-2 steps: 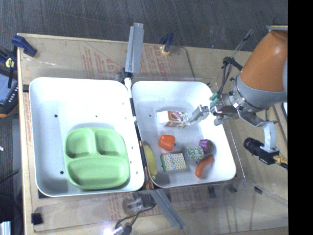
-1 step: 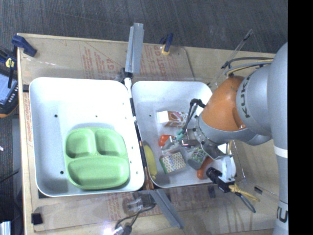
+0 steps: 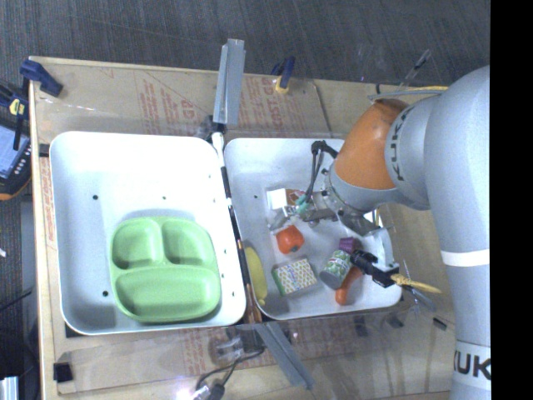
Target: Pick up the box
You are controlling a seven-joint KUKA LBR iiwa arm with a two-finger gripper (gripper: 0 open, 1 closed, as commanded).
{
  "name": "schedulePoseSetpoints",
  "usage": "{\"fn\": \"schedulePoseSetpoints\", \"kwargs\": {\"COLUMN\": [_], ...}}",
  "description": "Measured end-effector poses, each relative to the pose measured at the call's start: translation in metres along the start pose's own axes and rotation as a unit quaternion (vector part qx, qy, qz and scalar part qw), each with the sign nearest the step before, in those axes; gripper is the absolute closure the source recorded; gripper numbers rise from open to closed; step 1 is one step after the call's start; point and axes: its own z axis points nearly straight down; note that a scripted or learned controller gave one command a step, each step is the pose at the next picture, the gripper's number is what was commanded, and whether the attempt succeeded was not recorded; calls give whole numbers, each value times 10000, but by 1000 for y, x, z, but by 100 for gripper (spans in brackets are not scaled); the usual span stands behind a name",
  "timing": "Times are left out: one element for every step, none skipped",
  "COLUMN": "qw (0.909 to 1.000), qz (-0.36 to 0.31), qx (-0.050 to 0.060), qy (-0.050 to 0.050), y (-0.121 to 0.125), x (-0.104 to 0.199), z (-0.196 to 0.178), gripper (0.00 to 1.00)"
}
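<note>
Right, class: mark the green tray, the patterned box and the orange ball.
green tray point(image 3: 166, 294), camera view, bottom compartment.
patterned box point(image 3: 294, 276), camera view, top face.
orange ball point(image 3: 289, 240), camera view, its middle.

The light is bright and even, and it seems to come from above. The two white bins point(image 3: 133, 152) shine so much that their walls look washed out, with only soft, thin shadows under the green tray point(image 3: 166, 269) and the arm point(image 3: 433, 157). Small things look a bit fuzzy, and the dark floor point(image 3: 250, 11) looks grainy.
</note>
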Motion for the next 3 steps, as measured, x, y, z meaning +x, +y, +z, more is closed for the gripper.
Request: {"fn": "schedulePoseSetpoints", "kwargs": {"qw": [9997, 9985, 9973], "qz": [-245, -523, -706], "qx": [58, 173, 215], "qy": [18, 2, 8], "y": [69, 89, 92], "x": [-14, 14, 50], "z": [0, 1, 6], "gripper": [0, 0, 0]}}
